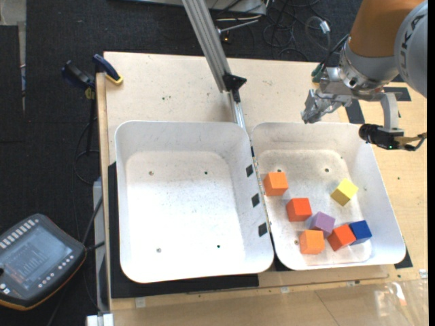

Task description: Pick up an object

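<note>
Gripper (316, 111) hovers at 12 o'clock of the right bin (380, 182), above its rim; jaws' state unreadable. 6 cubes (299, 209) sit clustered toward the bin's 5 o'clock, well apart from the gripper.

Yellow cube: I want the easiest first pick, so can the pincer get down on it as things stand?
Probably yes. The yellow cube sits apart from the other blocks, with bare bin floor all round, and nothing lies between it and the pincer hanging above the right bin's far rim.
</note>
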